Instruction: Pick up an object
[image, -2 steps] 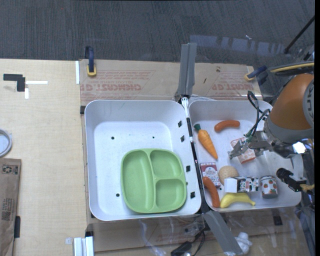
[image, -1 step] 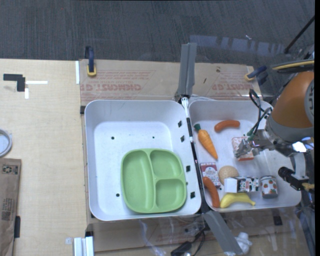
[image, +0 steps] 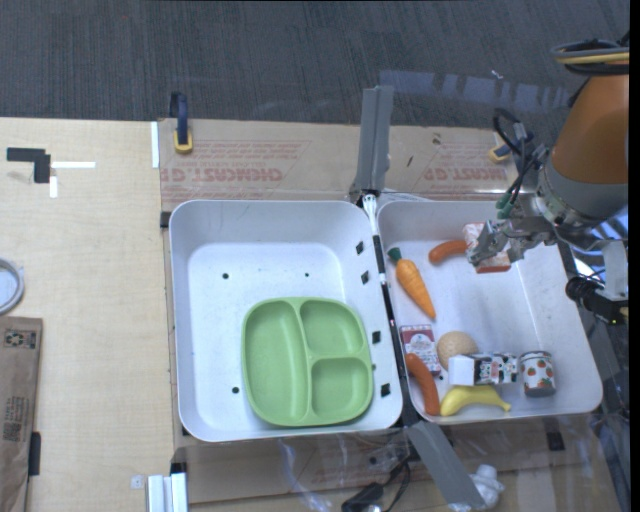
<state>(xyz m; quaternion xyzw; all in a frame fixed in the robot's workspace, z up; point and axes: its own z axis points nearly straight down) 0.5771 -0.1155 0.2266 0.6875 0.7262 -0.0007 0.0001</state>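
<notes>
Pale wood surface (image: 80, 260) under dark grey carpet, carrying two shallow white bins side by side with a brown cardboard sheet (image: 270, 158) behind them.

Left bin (image: 200, 250): one green divided plate (image: 307, 361), three compartments, lying flat toward the near side.

Right bin (image: 560, 320): carrot (image: 414, 285) with green top, lying slantwise near the left wall; small orange piece (image: 447, 252) toward the far side, just left of the end effector; red-and-white packet (image: 418, 340) below the carrot; round beige item (image: 456, 346) beside the packet; long red-orange item (image: 424, 383) along the near left wall; banana (image: 474, 401) at the near edge; white carton with black patches (image: 486, 370) above the banana; small spotted can (image: 538, 373) just right of the carton.

Arm (image: 595, 130): grey with orange band, entering from the right. End effector (image: 492, 250) low over the far part of the right bin, with something reddish at its tip; whether it is wide, narrow or holding anything cannot be told.

Also on the surface: yellow-tipped clamp (image: 180, 125) at the cardboard's far edge.
</notes>
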